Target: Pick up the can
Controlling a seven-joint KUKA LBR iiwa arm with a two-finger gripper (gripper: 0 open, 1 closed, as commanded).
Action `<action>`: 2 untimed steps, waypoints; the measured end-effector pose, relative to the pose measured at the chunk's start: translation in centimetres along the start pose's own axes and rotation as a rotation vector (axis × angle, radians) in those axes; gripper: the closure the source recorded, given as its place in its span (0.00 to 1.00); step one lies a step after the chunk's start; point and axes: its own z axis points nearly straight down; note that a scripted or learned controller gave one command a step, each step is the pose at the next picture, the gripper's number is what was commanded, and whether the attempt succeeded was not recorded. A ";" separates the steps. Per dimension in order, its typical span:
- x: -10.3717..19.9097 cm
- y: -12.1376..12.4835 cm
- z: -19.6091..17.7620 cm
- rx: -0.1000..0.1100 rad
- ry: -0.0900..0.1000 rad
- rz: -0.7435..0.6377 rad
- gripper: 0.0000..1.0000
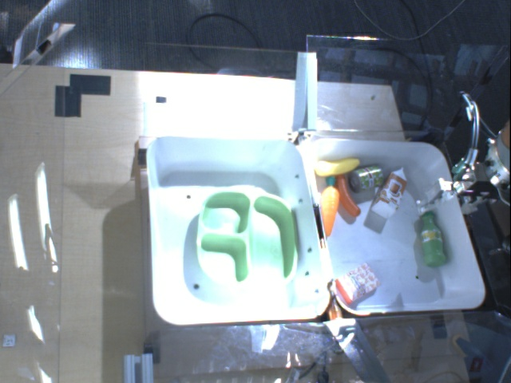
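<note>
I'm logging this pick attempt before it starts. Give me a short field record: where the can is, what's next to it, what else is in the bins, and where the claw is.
can: lying on its side, back of the right bin
neighbours: banana to its left, carrot and orange piece in front, small carton to its right
other items, right bin: green bottle, red-and-white packet at front
left bin: green divided tray
claw: at right bin's right rim, apart from the can
</note>
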 end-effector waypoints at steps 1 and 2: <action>-1.4 -1.6 7.9 0.000 0.001 0.302 0.00; 0.7 -3.8 14.2 -0.008 0.001 0.462 0.00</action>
